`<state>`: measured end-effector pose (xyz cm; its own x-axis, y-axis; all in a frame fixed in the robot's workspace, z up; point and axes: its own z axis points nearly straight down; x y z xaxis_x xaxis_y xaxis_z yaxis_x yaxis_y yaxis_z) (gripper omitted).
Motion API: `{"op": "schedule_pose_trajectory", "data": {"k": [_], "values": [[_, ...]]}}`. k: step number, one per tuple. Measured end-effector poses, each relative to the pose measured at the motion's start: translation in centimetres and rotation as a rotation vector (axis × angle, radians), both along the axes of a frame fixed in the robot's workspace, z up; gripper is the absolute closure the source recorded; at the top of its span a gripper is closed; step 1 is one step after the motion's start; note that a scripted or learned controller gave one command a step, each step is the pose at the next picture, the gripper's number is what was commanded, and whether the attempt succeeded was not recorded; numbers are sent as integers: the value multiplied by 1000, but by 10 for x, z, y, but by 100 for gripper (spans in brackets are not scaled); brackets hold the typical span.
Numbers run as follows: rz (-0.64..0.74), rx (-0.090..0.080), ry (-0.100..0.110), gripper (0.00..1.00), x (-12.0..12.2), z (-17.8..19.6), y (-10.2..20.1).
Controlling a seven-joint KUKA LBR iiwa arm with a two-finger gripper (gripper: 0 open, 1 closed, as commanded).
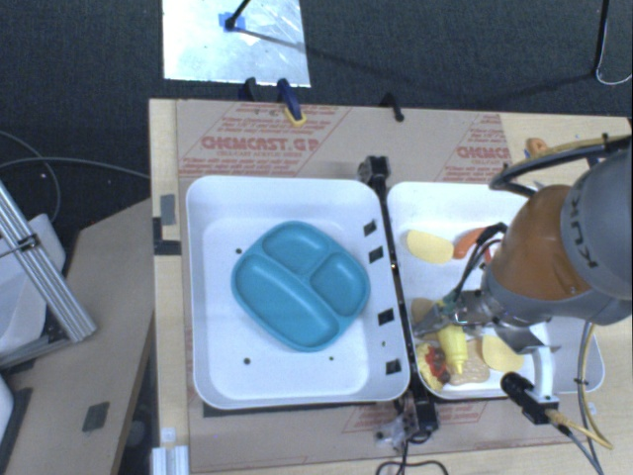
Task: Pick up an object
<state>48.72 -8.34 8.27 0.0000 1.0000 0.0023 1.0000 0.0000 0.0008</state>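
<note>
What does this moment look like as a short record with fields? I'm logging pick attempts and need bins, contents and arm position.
left bin: holds a blue divided plate, lying flat near the middle
right bin: holds small food-like items, among them a pale yellow piece, an orange piece and a yellow piece
arm: reaches in from the right, over the right bin
gripper: low over the cluster at the near end of the right bin
grasp: cannot tell
bench: brown printed board under both bins
</note>
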Motion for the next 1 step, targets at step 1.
{"op": "schedule_pose_trajectory", "data": {"k": [1], "values": [[0,-3,-9,100,3,15,-1]]}}
